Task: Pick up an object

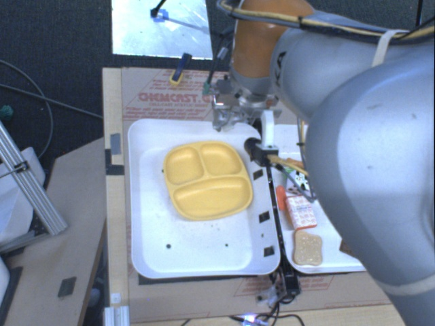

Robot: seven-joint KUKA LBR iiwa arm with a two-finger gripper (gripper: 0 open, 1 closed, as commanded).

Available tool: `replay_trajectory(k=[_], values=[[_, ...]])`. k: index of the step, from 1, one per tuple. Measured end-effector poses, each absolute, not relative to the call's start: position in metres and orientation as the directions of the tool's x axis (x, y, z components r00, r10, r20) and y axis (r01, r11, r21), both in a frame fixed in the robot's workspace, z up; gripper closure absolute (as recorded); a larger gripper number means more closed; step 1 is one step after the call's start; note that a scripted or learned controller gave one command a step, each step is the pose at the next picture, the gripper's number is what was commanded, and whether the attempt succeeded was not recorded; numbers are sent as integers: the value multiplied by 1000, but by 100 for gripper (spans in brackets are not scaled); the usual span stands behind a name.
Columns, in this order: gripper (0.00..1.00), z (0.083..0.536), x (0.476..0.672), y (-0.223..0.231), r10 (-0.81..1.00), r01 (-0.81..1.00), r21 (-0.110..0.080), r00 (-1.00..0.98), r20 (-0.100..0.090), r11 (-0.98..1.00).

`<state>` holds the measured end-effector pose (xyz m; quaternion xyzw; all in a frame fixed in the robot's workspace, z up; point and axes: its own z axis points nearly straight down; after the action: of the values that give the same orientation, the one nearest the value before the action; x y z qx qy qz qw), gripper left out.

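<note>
Above the far rim of the left bin (139,202), the end effector (226,114) hung just past the far edge of the yellow divided plate (206,180); whether it was open or closed could not be told from this angle, and nothing was seen in its grasp. Directly above it sat the orange band (262,32) of the arm (353,114), whose grey bulk covered much of the right bin (326,265). The yellow divided plate lay flat in the left bin, toward the far half, three compartments facing up, apart from the end effector. Small dark specks were scattered on the bin floor near the plate. Between the two bins ran a dark divider (275,209). In the right bin, near its left wall, a red and white packet (300,211) lay lengthwise, and just nearer the camera a tan sponge-like block (308,248) lay beside it, close but whether touching could not be told. Some small mixed items farther back in that bin were too cluttered to identify. Both bins rested on a cardboard sheet (160,90) printed in red lettering, on the table (78,182). A blue and yellow object (181,68) lay on the cardboard's far edge.
</note>
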<state>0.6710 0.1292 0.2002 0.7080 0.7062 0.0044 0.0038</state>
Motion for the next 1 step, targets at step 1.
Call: replay_trajectory(k=[1], values=[[100, 336, 669, 242, 1000, 1000, 16, -14, 7, 13]])
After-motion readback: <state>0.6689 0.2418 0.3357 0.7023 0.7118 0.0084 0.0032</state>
